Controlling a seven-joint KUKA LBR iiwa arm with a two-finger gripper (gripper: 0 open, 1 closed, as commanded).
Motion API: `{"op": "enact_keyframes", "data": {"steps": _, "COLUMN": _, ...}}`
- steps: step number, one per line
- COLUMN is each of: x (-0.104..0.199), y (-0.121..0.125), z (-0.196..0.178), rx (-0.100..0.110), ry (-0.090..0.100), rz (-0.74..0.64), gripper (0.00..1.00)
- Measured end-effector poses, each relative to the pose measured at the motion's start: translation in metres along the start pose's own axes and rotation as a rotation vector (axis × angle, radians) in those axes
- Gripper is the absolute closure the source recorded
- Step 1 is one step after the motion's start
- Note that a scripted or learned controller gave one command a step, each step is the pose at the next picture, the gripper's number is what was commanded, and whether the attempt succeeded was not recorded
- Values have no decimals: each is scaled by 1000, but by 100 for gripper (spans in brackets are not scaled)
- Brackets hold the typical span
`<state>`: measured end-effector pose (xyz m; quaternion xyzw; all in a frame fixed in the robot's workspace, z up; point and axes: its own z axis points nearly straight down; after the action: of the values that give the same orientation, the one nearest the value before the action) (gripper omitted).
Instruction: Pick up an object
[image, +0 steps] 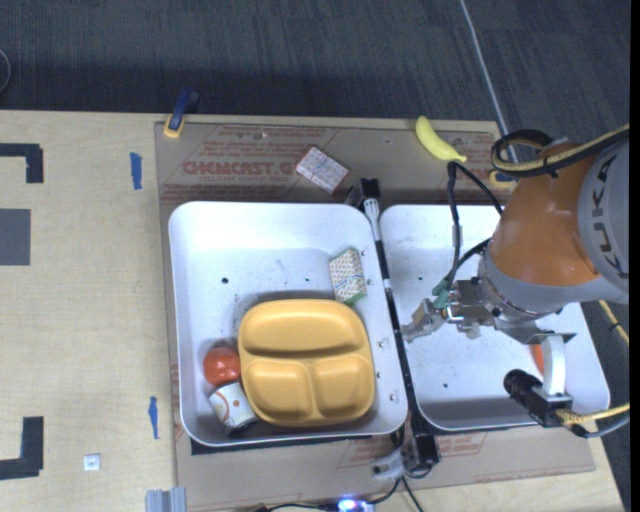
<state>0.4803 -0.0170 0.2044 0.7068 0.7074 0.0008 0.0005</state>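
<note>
My gripper hangs over the left part of the right bin, close to the wall shared with the left bin. The left bin holds a yellow compartment tray, a red ball, a small white and orange can and a patterned packet. The tray lies flat in the front half, with the ball and can tucked against its left side. In the right bin a small orange and white object peeks out from under the arm.
On the cardboard behind the bins lie a yellow banana, a small printed packet and a blue and yellow clip. Cables trail over the right bin. The arm's orange band covers that bin's back right.
</note>
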Motion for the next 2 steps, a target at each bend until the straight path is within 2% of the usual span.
{"op": "enact_keyframes", "data": {"steps": 2, "x": 0, "y": 0, "z": 0, "rx": 0, "ry": 0, "rz": 0, "gripper": 0}}
